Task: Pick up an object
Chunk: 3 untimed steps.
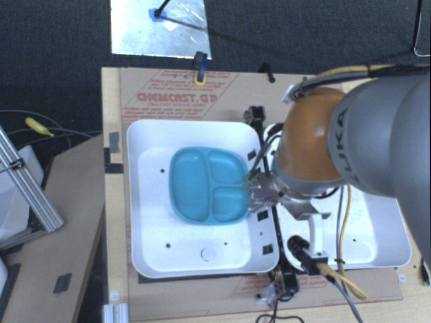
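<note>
Down in the left bin (145,180) lies a tray (207,185), a light blue plastic dish with rounded corners and a raised rim. Low ridges split it into three wells: one large well takes up its left half, and two smaller ones sit stacked on its right half. It lies flat on the bin floor, open side up, slightly right of the bin's middle, its right edge near the bin's right wall. Its outline is close to square, a little longer from upper left to lower right, so the long axis runs at a slight slant across the bin.

Just at the tray's right edge, over the wall between the two bins, sits the hand (258,192), a small metallic piece below the arm's (377,140) orange band. Whether it is spread or pressed together cannot be told, since the arm's bulk covers most of it. The right bin (384,247) is largely hidden under the arm. Both bins rest on a counter (175,93) lined with printed brown cardboard.
</note>
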Each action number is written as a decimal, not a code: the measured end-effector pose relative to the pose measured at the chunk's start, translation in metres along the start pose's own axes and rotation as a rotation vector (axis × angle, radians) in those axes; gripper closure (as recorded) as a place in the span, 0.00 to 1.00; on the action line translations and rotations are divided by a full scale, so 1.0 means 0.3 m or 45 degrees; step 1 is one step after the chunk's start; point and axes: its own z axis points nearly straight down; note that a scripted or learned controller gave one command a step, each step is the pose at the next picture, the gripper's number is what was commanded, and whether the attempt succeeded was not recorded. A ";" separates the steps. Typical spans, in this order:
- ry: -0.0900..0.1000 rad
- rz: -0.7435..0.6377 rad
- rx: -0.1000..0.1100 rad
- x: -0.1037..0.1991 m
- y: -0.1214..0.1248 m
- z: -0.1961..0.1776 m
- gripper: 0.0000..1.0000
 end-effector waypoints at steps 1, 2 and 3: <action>0.007 -0.014 -0.010 0.246 0.001 -0.315 1.00; 0.007 -0.008 -0.015 0.298 0.003 -0.685 1.00; 0.006 -0.004 -0.016 0.245 0.002 -1.063 1.00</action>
